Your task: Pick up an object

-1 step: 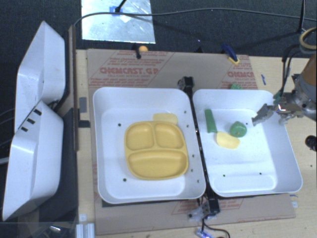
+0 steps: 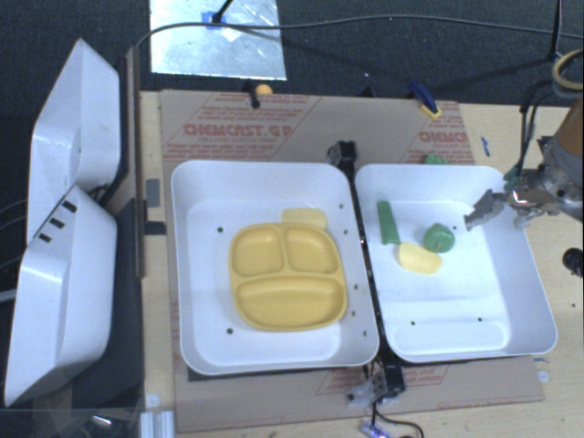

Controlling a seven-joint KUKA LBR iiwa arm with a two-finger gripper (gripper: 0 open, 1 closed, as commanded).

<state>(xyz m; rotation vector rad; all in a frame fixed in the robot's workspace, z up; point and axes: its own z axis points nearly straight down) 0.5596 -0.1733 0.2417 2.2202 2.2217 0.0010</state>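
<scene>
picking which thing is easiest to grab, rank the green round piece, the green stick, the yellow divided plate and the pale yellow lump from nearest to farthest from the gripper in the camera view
1. Green round piece, right bin, nearest the gripper.
2. Pale yellow lump, right bin, just below and left of the round piece.
3. Green stick, right bin, by its left wall.
4. Yellow divided plate, left bin, farthest.

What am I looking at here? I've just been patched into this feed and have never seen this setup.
One fixed camera looks down at a slant on a bench with two shallow white bins side by side. The grey machine at the right edge is a robot arm; its pincer hangs over the right bin, with nothing visible between its fingers. That bin holds a green stick, a round green piece and a pale yellow piece, close together. The left bin holds a yellow divided plate, with a pale yellow block at its far edge.
</scene>
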